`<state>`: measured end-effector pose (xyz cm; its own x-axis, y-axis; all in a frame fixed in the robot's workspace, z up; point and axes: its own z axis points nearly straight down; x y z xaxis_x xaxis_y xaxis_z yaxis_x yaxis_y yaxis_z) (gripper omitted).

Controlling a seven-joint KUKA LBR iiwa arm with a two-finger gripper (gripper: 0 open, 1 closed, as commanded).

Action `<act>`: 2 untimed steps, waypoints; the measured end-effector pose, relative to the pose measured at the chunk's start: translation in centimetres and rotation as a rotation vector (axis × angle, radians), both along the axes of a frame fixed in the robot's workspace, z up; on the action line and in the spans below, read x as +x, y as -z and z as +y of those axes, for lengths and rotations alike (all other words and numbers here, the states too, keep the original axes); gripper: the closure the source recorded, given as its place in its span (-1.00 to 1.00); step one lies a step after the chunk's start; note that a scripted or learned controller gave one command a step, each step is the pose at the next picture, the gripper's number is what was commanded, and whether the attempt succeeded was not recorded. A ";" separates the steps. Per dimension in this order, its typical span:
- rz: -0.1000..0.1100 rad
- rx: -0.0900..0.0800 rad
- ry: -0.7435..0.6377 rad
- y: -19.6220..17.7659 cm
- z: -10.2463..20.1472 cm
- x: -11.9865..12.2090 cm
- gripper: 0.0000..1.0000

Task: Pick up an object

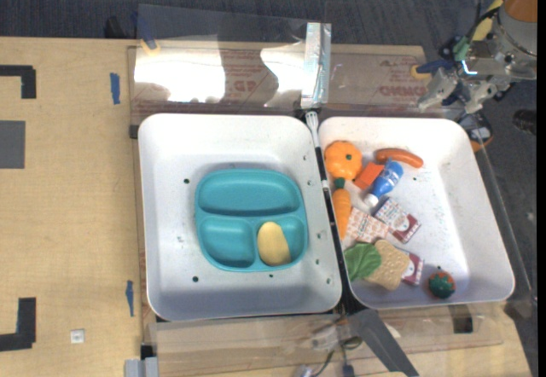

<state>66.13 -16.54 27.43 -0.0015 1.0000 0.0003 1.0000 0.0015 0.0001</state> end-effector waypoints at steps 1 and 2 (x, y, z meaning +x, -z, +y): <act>0.012 0.003 -0.046 15.0 4.5 0.3 -1.00; -0.027 -0.004 -0.103 17.5 2.5 0.3 -1.00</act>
<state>66.39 -14.02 9.92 -0.1045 0.9945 -0.0055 0.9941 0.1046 0.0272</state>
